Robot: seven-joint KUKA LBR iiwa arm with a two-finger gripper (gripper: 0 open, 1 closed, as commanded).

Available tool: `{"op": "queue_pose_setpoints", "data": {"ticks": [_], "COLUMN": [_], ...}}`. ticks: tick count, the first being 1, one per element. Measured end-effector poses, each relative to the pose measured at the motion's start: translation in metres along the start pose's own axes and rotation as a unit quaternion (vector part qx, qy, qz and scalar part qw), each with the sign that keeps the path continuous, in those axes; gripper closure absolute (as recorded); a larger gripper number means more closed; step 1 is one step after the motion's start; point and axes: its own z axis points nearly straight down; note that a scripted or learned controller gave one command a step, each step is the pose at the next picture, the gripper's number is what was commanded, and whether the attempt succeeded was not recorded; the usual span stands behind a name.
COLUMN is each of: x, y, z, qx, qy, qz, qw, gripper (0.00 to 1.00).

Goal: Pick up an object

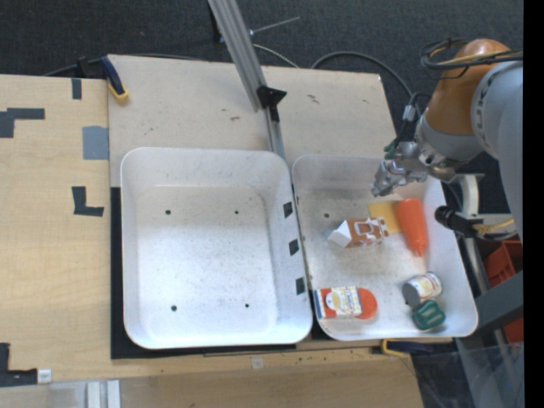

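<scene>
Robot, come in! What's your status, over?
Gripper over right bin, far end. Nothing held that I can see. Yellow block just below it, carrot alongside.

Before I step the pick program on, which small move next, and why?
Probably a short descent. The gripper hovers at the right white bin's far side, just above the flat yellow block beside the orange carrot-shaped toy; nothing shows between its fingers.

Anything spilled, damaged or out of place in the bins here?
Nothing stands out. The carton, carrot, pouch and can lie loose in the right bin, none spilled or visibly broken. The hand hovers above that bin's far side.
</scene>
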Motion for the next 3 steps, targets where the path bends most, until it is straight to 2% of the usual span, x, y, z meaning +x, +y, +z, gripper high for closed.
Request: {"op": "queue_pose_setpoints", "data": {"ticks": [1,2,3], "x": [0.011,0.012,0.056], "y": [0.002,-0.007,-0.014], "z": [-0.056,-0.111,-0.102], "qx": [-0.001,-0.001,0.003], "qy": [0.000,0.000,0.001], "qz": [-0.001,0.000,-0.002], "qw": [1.0000,1.0000,1.0000], "gripper": [1.00,1.00,1.00]}}
